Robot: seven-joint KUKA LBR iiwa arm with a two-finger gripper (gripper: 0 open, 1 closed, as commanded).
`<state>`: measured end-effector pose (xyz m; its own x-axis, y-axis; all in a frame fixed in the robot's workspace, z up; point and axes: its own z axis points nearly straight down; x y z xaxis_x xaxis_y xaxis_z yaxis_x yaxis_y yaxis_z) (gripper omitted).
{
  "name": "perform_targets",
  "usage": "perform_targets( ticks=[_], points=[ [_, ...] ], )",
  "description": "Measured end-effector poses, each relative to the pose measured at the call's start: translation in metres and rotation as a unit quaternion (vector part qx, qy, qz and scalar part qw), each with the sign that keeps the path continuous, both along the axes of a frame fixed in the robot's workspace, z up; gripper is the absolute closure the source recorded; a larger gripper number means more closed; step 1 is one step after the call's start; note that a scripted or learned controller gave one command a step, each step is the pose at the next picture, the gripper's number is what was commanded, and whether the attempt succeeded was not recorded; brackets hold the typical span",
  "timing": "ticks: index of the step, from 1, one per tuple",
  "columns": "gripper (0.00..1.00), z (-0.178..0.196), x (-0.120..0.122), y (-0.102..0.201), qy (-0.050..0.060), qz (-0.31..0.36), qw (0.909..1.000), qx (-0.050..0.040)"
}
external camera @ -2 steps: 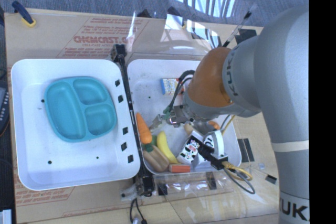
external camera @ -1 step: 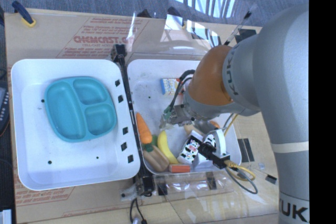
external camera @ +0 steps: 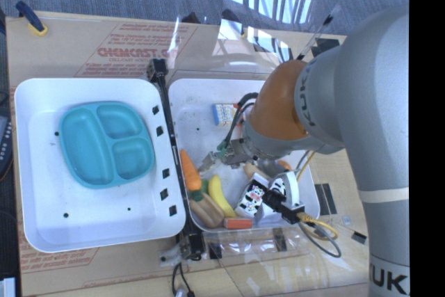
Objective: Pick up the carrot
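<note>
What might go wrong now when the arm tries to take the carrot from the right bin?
1. The carrot lies against the bin wall, so the end effector may hit the wall.
2. The banana lies very near, so it may be taken or pushed instead.

Teal plate (external camera: 106,143) (left bin (external camera: 28,149))

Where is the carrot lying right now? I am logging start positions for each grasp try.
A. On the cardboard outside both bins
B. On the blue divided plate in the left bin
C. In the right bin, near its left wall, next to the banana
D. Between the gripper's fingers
C: the carrot lies in the right bin close to its left wall, with the banana just beside it.
</note>
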<state>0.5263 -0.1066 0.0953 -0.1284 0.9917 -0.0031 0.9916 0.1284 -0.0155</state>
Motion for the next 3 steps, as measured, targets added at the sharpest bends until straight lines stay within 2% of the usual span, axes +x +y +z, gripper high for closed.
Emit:
perform_targets(
  ticks=[1, 2, 3],
  points=[
    [1.00, 0.0061, 0.0002, 0.0003, 0.004, 0.008, 1.0000, -0.0008],
    [0.00, 0.0061, 0.0001, 0.0004, 0.004, 0.008, 1.0000, -0.0009],
    [1.00, 0.0121, 0.0003, 0.0007, 0.009, 0.014, 0.9999, -0.0013]
  ],
)
